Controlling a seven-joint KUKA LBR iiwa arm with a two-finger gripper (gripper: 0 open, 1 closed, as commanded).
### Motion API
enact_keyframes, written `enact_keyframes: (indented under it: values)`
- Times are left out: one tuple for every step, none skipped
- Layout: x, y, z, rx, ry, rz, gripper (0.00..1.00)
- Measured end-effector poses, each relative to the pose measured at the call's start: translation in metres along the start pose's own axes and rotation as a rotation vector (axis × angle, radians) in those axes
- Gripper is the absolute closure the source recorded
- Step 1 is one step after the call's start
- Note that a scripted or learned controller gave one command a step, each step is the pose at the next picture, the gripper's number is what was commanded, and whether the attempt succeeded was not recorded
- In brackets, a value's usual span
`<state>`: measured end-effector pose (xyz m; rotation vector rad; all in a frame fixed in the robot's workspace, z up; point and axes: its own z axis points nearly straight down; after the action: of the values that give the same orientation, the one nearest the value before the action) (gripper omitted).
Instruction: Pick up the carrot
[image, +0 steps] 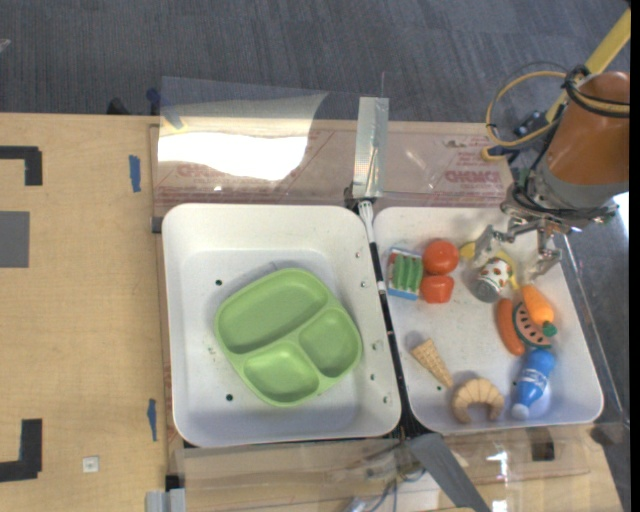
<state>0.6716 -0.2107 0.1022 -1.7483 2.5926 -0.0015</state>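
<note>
Camera view: carrot lies by the right bin's right wall, crowded by toys, just below the open, empty gripper.

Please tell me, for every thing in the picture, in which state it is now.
gripper: above the right bin, holding nothing
carrot: lying in the right bin, not grasped
green divided plate: lying flat in the left bin, nothing in it
blue bottle: lying on its side
croissant: lying beside the bottle
ice cream cone: lying flat
</note>
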Motion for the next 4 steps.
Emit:
enact_keyframes:
  values:
    - [0.001, 0.013, 0.003, 0.009, -0.012, -0.132, 0.0]
    - [0.009, 0.052, 0.009, 0.004, -0.019, -0.389, 0.0]
    - [0.021, 0.099, 0.01, 0.005, -0.015, -0.612, 0.0]
    - [0.023, 0.109, 0.011, -0.007, -0.018, -0.947, 0.0]
